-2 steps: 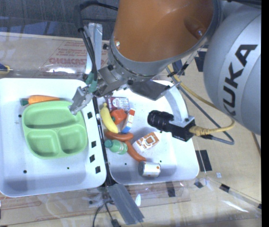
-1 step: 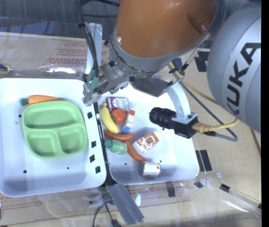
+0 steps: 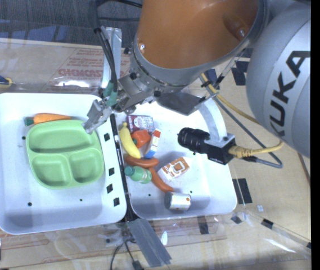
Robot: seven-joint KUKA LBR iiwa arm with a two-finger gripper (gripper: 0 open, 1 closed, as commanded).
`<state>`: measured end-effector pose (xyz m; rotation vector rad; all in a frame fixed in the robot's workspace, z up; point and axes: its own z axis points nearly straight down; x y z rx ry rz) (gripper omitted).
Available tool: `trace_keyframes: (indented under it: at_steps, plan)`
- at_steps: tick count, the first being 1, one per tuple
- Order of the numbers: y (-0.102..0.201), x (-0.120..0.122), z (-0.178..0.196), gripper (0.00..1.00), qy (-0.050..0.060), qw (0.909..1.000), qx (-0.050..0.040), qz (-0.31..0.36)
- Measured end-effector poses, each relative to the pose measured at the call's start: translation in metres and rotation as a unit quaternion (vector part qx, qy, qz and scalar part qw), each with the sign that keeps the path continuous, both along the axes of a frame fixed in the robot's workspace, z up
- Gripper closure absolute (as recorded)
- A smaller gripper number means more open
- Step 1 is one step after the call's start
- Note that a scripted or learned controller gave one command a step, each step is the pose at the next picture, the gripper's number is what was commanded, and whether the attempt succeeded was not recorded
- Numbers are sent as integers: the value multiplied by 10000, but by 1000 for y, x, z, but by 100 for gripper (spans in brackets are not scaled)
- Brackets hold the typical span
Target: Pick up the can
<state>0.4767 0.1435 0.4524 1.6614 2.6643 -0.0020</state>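
Camera view: small silvery can lies sideways in right bin.

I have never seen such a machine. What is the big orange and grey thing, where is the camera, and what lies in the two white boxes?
The big shape is a robot arm, grey with an orange band, seen from a camera fixed above the bench and looking down at a slant. The arm reaches in from the right. Its metal two-finger gripper hangs over the inner edge of the left white bin, next to a green divided plastic tray and an orange carrot. I see nothing between its fingers. The right white bin holds a yellow banana, a small red and white carton, other toy foods, and the small silver can near the front edge. The can lies apart from the gripper, untouched.
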Motion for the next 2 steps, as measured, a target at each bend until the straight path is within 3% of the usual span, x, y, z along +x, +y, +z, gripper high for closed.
trace_keyframes:
  at_steps: [1,2]
  plan:
    - [36,9,-197,0,29,9988,-2,490]
    - [-46,-1,-208,0,29,9998,1,-193]
